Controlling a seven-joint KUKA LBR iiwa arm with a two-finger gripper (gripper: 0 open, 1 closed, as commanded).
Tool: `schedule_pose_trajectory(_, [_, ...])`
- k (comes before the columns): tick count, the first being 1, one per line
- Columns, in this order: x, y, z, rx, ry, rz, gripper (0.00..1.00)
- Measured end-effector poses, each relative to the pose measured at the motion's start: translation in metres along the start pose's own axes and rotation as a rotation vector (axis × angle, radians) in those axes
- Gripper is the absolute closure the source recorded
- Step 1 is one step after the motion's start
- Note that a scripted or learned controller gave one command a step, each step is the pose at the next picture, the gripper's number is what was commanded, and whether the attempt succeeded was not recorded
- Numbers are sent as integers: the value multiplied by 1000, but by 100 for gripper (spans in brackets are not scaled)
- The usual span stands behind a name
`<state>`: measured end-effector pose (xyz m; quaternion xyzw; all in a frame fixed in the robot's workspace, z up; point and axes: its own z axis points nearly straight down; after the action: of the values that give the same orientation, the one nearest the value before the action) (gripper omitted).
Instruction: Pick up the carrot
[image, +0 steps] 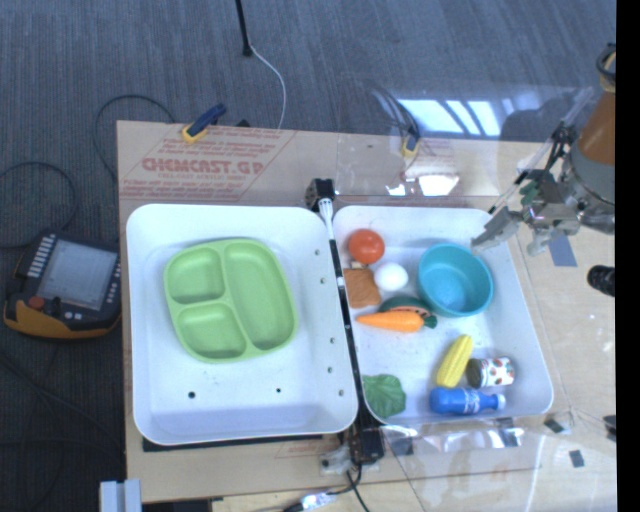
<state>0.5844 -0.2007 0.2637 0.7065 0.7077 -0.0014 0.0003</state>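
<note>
The arm entered at the upper right of the frame, with its orange band (603, 130) cut off by the right edge. Below the band, the grey wrist (590, 185) ran down and to the left. The gripper (520, 215) sat at right of centre in the upper half of the frame, its dark mechanism crowded with cables and brackets. One grey finger (492, 230) pointed down and left, the lowest and leftmost part of the arm. The second finger could not be made out clearly. Nothing showed between the fingers.
</note>
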Motion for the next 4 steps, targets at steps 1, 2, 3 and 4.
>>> schedule_pose_trajectory(1, [40, -43, 136, 3, 4, -333, 0])
schedule_pose_trajectory(2, [95, -14, 133, -2, 2, -318, 0])
schedule_pose_trajectory(3, [94, -35, 172, -17, -9, -409, 0])
schedule_pose_trajectory(4, [92, -30, 157, -33, -19, -408, 100])
